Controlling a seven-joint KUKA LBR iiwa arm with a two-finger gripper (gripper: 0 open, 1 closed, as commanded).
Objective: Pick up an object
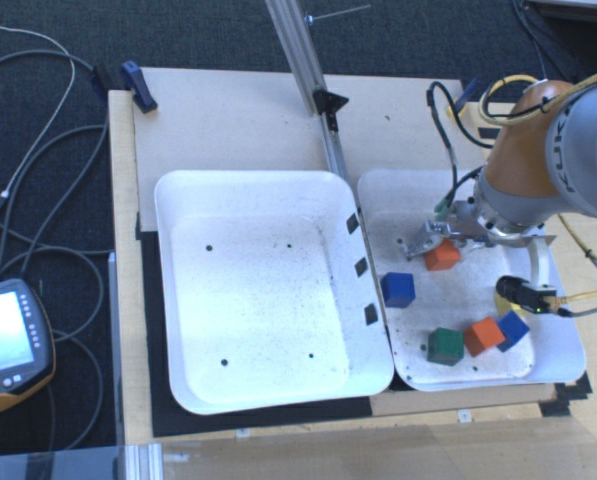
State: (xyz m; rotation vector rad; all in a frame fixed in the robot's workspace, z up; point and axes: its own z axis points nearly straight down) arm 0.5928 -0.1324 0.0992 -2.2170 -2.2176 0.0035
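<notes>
Hovering in the right bin (558, 363), the gripper (433, 240) sits just over an orange block (442, 257) (its opening I cannot tell). A shallow or off-centre pinch could nudge the block aside rather than lift it.

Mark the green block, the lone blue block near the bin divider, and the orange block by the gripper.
green block (445, 346), camera view, top face.
lone blue block (398, 289), camera view, top face.
orange block (442, 257), camera view, visible top, beside the gripper (433, 240).
</notes>
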